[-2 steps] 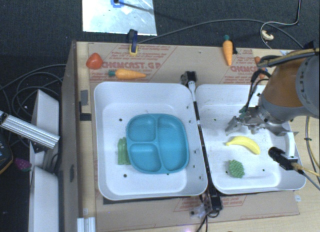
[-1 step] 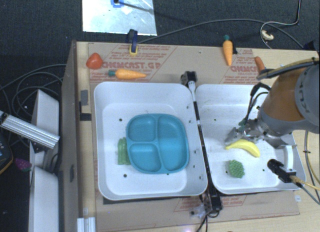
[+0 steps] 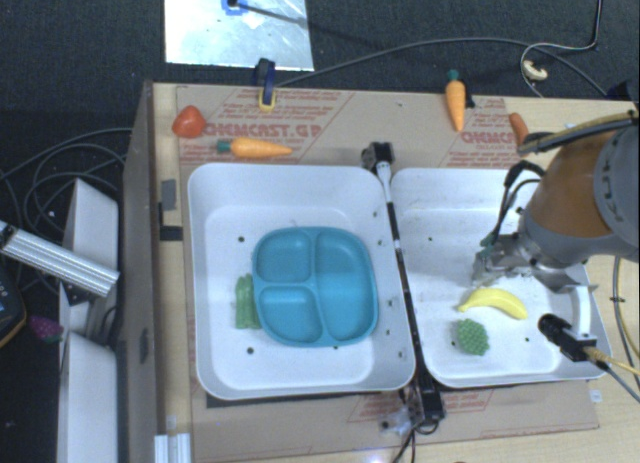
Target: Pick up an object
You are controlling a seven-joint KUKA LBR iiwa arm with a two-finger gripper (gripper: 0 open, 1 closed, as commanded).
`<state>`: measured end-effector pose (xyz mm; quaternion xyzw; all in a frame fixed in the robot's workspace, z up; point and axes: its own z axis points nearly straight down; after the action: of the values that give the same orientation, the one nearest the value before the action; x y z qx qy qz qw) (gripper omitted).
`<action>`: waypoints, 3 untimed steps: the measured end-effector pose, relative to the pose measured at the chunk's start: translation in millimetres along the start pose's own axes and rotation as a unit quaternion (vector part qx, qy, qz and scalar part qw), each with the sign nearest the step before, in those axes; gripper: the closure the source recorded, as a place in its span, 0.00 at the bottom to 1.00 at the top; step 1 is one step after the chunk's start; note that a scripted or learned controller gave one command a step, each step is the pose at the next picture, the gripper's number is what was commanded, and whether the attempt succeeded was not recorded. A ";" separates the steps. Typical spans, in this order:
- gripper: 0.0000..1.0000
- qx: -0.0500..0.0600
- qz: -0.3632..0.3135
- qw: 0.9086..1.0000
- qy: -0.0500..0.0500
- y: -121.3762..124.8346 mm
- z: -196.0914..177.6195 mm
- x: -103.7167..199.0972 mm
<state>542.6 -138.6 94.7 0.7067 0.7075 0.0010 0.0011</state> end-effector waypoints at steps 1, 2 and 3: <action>0.00 0.000 0.000 1.000 0.000 -0.1 0.1 0.0; 0.00 0.000 -0.001 1.000 -0.001 87.5 10.0 -24.9; 0.00 0.001 0.000 1.000 -0.001 23.7 10.3 -60.1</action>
<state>566.4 -198.7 84.5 0.7069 0.7073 -0.0004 0.0008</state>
